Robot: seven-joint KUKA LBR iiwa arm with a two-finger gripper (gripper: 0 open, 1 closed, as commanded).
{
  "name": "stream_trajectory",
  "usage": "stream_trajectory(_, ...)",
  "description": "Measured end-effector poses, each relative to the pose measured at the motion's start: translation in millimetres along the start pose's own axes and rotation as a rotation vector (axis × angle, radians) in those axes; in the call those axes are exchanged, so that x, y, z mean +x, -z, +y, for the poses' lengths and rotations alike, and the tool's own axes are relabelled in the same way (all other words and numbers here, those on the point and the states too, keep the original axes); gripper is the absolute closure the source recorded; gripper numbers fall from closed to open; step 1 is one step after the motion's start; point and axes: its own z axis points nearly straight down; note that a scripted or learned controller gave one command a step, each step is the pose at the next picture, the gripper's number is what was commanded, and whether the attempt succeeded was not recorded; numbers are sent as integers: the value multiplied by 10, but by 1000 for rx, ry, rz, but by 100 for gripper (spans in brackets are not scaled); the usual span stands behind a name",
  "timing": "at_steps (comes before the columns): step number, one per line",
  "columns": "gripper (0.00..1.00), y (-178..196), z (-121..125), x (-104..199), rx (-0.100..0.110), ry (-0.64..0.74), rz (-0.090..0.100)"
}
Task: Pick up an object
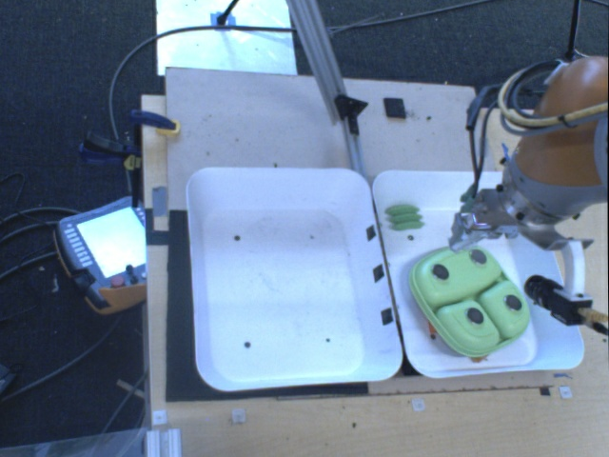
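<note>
A big light-green toy [469, 300] with three rounded lobes, each with a dark dot, lies in the right bin [571, 355]. An orange edge shows under its near side. A small green ridged piece [403, 217] rests at the far left of the same bin. My gripper [474, 229] hangs just beyond the big toy's far edge, low over the bin floor, below the grey and orange wrist [561, 131]. Nothing shows between its fingers.
The left bin [205, 284] has only a few dark specks on its floor. A metal pole [324, 55] slants across the bench behind the bins. A teach pendant [103, 250] lies off the bench to the left, among cables.
</note>
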Motion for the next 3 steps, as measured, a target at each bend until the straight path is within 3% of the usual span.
stream_trajectory(3,100,-219,134,1501,1,-2,0)
